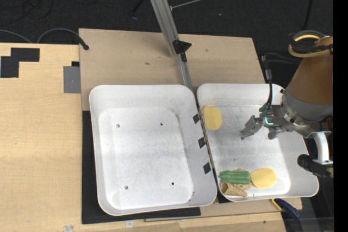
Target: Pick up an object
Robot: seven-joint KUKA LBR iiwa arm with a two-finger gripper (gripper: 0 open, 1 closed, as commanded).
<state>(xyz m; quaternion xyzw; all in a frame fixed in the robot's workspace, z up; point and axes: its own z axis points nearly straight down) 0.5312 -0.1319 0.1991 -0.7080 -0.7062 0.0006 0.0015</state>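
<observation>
A rounded yellow object (212, 118) lies against the left wall of the right bin (293, 185), near its far corner; a flatter yellow piece (263, 177) sits at the near edge, touching a green item (235, 176) with a tan one (235, 188) just below. The gripper (252, 129) hangs over the bin's bare middle, fingers parted, nothing between them, well apart from every object.

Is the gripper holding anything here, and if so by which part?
Nothing shows between the fingers of the gripper; it hangs over bare floor of the right bin, apart from every object.
</observation>
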